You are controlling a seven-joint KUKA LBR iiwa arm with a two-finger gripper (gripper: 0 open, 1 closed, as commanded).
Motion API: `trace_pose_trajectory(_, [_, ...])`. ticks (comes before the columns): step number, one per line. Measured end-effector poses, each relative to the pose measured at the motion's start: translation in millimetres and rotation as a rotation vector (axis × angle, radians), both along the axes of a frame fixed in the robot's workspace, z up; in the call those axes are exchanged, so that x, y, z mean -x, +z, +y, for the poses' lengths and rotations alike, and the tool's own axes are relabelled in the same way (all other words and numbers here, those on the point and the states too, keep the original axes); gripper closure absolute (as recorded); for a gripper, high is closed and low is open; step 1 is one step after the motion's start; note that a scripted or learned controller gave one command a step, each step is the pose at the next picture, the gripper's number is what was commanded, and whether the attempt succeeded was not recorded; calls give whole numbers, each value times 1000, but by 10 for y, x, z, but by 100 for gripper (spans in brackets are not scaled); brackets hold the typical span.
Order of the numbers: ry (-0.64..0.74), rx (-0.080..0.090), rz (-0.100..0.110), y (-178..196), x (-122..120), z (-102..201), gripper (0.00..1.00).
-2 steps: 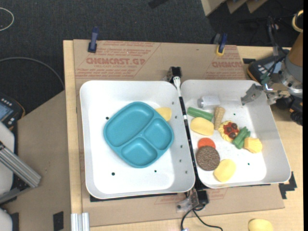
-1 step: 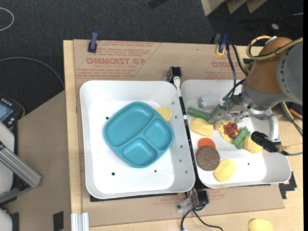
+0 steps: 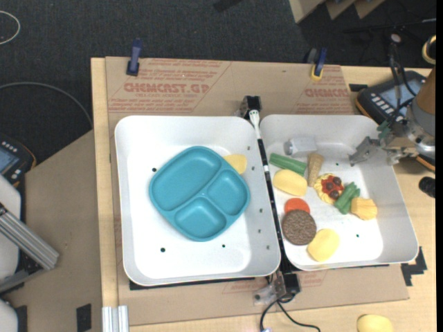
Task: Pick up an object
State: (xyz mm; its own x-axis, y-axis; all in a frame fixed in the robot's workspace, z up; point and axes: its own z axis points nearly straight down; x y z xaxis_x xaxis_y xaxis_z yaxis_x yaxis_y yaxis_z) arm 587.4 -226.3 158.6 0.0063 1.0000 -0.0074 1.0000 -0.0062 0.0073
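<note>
The right bin (image 3: 387, 251) holds several toy foods: a grey cylinder (image 3: 299, 145), a green pod (image 3: 287, 162), a beige cone (image 3: 315, 164), a yellow lump (image 3: 290, 182), a pizza slice (image 3: 328, 185), a green piece (image 3: 347, 196), an orange-yellow piece (image 3: 365, 209), a red slice (image 3: 296, 204), a brown patty (image 3: 299, 227) and a yellow piece (image 3: 323, 245). My gripper (image 3: 361, 155) hangs over the bin's upper right part, to the right of the grey cylinder and apart from every item. Nothing is seen in it.
In the left bin (image 3: 138, 247) lies a blue divided plate (image 3: 199, 192), with a small yellow piece (image 3: 235, 162) at its upper right edge. Another yellow object (image 3: 374, 322) lies on the bench below the right bin. Two clamps (image 3: 134, 57) hold the board's far edge.
</note>
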Motion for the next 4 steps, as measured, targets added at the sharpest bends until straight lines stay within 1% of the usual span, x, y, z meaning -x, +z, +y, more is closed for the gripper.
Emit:
trace_pose_trajectory(1, [8, -13, 16, -283, 743, 732, 0])
trace_pose_trajectory(2, [7, -5, -2, 710, 1077, 839, 0])
trace_pose_trajectory(3, [10, -13, 20, -490, 1111, 1338, 0])
trace_pose_trajectory(4, [12, -8, 0, 300, 1064, 1703, 0])
